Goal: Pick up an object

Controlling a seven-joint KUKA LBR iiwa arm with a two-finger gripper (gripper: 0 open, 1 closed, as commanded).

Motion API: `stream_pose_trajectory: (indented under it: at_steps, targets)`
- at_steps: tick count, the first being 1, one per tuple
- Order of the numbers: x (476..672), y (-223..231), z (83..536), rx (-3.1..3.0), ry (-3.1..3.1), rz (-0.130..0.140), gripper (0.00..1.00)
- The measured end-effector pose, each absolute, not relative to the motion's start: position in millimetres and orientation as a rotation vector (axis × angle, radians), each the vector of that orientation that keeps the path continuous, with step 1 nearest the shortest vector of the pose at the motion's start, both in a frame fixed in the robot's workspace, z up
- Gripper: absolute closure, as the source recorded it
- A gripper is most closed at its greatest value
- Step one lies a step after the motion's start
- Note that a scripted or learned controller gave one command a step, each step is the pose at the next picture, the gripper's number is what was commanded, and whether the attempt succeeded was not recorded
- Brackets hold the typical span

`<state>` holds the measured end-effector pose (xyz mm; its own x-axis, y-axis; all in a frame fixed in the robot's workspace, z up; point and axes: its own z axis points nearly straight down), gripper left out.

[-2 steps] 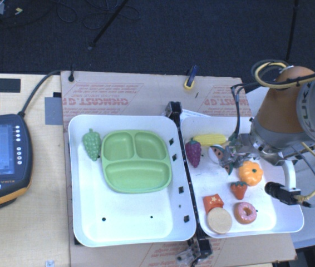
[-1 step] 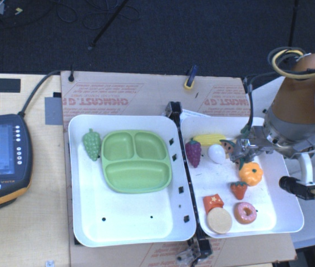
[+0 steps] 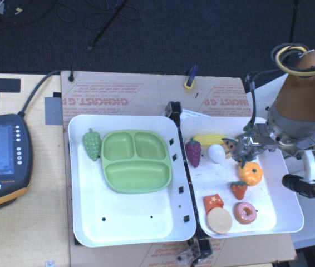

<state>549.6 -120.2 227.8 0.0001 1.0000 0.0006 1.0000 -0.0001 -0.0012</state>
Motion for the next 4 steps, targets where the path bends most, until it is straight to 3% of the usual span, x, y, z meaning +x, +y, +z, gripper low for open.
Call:
stream_pose_trajectory:
  at_steps: [3, 4]
  targets:
    - [602.2, 23.9, 218.0, -2.218, -2.221, 0.003, 1.00]
    - [629.2, 71.3, 234.0, -2.217, -2.225, -0.001, 1.00]
